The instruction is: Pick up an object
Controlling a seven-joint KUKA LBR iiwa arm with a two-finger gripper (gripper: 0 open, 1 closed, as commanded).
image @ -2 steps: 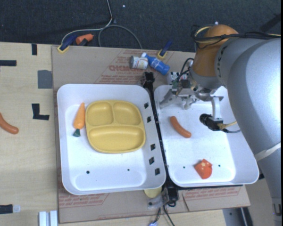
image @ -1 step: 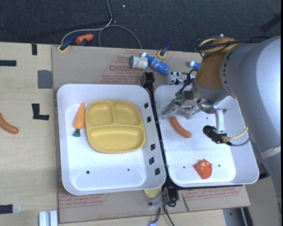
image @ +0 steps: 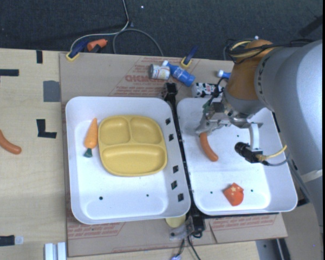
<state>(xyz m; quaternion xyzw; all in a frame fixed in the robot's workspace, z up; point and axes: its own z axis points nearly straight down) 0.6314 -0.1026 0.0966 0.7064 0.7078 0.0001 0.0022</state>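
Brown cardboard covers the table (image: 27,188), which carries two shallow white bins side by side at the centre of the frame. Inside the right bin (image: 271,199), an orange sausage (image: 208,147) lies at a slant in the upper left part. The tool (image: 212,124) sits just above the sausage's upper end, very close to it; whether they touch cannot be told, nor whether the tool is spread or pressed together. A red-orange piece of toy food (image: 234,194) lies near the lower edge of the same bin, well apart from the sausage. The grey arm (image: 292,85) enters from the right of the frame.

The left bin (image: 76,199) holds a yellow divided plate (image: 132,145), with a carrot (image: 91,134) just beside its left edge. A second sausage (image: 6,141) lies on the table at the far left. Small bottles (image: 172,72) lie above the bins.
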